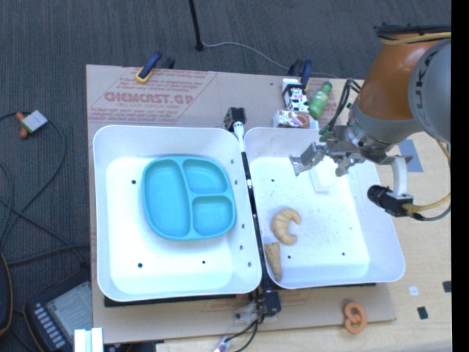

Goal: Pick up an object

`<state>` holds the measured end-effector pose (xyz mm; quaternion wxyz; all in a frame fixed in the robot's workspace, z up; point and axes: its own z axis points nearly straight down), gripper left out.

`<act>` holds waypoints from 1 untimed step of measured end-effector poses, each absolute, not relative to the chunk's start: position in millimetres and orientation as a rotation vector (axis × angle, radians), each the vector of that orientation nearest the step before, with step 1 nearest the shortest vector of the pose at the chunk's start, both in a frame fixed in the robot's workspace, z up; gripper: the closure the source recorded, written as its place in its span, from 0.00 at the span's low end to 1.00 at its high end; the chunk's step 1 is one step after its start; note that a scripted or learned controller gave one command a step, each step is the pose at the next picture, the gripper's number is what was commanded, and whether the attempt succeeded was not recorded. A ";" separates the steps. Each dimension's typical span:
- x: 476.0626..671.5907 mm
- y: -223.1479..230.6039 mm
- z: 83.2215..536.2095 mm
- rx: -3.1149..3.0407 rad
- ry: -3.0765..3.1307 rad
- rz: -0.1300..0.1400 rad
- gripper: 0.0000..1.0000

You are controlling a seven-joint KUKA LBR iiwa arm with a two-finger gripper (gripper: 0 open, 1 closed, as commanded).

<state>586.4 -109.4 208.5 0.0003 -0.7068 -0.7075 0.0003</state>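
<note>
The open claw [321, 161] hangs above the right bin [381, 251], croissant [286, 224] lying nearby, untouched.

Lighting, as I read it from my station: bright, even, overhead, no hard hotspots. White bins: left bin [117, 152] and right bin [366, 259] run close to overexposed, and I lose surface detail on their floors. Shadows: soft, short; a faint one lies under the blue divided plate [189, 196] and beside the croissant [286, 225]. Glare: mild sheen on the arm's orange band [388, 79]. Sharpness: moderate; printed cardboard lettering legible, gripper [322, 163] slightly smeared. Dark carpet [58, 28] grainy. Edge distortion: I detect none.
</note>
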 end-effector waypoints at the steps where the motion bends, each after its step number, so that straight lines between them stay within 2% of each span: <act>1: 511.5 -94.4 87.4 -2.226 -2.223 -0.005 0.00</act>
